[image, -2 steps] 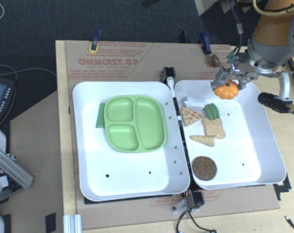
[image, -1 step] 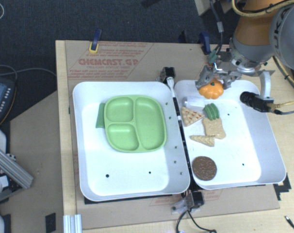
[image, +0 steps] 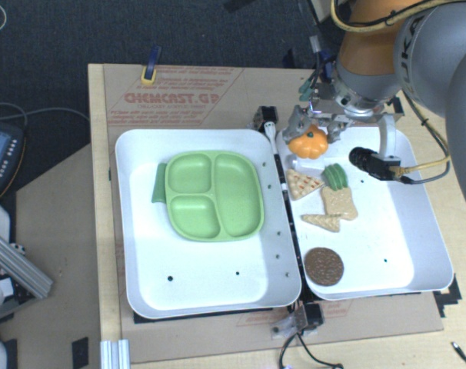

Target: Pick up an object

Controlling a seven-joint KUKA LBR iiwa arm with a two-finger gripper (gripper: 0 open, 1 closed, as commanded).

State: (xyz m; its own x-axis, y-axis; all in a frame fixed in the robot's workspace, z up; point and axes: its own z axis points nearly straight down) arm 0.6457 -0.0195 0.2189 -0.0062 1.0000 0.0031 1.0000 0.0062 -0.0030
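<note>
One tool (image: 316, 126) above orange toy (image: 308, 144), right bin (image: 417, 229).

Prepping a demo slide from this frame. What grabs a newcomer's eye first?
The big grey arm with its orange band reaching in from the upper right, its gripper right over a small orange pumpkin-shaped toy at the far end of the right white bin. Next, the pale green divided plastic plate in the middle of the left white bin. Then a round brown cookie-like disc at the right bin's near end.
</note>
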